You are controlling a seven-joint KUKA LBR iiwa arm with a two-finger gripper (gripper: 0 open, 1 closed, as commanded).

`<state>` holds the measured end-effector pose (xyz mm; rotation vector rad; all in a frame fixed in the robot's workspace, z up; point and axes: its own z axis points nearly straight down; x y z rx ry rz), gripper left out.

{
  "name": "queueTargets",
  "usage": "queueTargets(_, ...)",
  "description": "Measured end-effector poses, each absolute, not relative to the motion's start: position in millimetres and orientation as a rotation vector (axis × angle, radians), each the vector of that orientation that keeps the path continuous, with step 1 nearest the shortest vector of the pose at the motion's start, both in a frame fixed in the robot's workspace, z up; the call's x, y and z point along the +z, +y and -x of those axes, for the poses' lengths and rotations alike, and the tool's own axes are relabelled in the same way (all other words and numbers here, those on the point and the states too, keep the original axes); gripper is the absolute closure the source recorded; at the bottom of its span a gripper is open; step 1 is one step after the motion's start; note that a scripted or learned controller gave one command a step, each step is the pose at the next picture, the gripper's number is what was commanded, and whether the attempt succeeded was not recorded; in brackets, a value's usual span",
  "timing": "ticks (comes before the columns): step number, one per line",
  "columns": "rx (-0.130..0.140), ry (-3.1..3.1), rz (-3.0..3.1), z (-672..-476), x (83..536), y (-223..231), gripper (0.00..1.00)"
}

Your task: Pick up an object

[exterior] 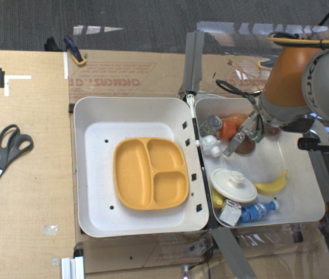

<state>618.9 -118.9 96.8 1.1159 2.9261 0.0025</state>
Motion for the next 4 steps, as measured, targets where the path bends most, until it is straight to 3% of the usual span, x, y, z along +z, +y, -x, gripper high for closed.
queueTargets(1, 0.002, 2.818, -1.364, -605.8, 96.6, -105.2, 0.0)
queueTargets(2, -0.018, 2.762, -1.53, -635.6, 97.1, -118.2, 0.0)
queueTargets(3, -0.045, 2.617, -1.794, -648.9, 94.4, -116.2, 0.0)
queueTargets(4, -0.049, 2.615, -1.787, -649.5, 103.1, -117.3, 1.0)
